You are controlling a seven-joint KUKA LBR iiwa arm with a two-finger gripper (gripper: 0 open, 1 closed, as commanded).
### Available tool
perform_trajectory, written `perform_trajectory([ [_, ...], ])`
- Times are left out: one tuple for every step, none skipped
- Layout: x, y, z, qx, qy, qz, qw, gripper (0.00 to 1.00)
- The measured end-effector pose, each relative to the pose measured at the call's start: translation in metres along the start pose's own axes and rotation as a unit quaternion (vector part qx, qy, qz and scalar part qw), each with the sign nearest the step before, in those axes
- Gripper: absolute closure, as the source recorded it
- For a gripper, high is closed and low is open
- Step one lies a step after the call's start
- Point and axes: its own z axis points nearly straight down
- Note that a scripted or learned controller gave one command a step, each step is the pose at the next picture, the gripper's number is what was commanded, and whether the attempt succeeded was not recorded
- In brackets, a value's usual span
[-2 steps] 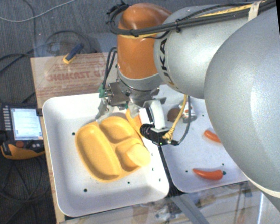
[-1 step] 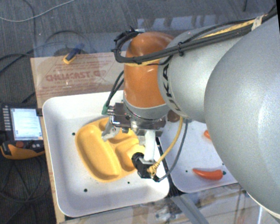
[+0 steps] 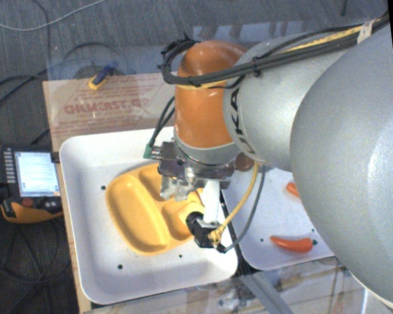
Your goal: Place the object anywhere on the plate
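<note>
Orange carrot (image 3: 292,243) lies roughly left-right in right bin (image 3: 275,214); tool (image 3: 179,190) over yellow plate (image 3: 136,213), finger state unclear.

Evenly, softly lit from above; faint shadows under arm (image 3: 304,104); mild glare on left bin (image 3: 88,201); sharp focus, slight graininess.

The arm (image 3: 278,128) covers the plate's (image 3: 136,213) right side and bin (image 3: 97,271) centre; the plate's left half lies open.
</note>
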Motion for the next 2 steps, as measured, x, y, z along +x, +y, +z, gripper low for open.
perform_trajectory([
  [-0.022, 0.065, 0.047, -0.003, 0.000, 0.042, 0.9991, 1.00],
  [-0.011, 0.109, 0.057, -0.004, -0.001, -0.036, 0.9994, 1.00],
])
